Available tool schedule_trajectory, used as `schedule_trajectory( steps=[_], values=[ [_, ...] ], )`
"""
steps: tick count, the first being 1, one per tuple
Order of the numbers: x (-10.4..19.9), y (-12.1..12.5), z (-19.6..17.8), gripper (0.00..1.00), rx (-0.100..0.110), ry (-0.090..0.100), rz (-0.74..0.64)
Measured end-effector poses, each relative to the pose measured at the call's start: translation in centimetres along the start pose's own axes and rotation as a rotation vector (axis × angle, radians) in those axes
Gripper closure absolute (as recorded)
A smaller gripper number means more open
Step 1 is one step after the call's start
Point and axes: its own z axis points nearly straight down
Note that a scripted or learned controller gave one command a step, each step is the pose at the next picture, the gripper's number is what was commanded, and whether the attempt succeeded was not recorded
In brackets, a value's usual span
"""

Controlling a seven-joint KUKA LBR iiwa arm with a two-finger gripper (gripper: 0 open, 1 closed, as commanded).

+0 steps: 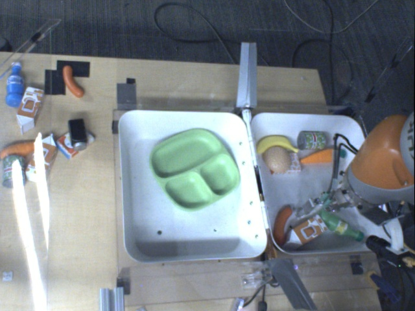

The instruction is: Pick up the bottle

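Gripper (322,204) low over the right bin (353,127).
The green bottle (340,226) lies just below and right of the fingertips, seemingly outside them; whether the jaws are open I cannot tell.

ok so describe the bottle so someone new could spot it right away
Look in the right-hand white bin, at its near right corner below the orange-banded arm. The bottle lies on its side there, beside a small carton. It is the one clear green item there.
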Motion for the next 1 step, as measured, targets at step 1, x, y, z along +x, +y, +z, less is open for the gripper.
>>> schedule_trajectory(
  steps=[1],
  values=[
    [0.09, 0.26, -0.90, 1.00, -0.003, 0.000, -0.003]
  ],
)
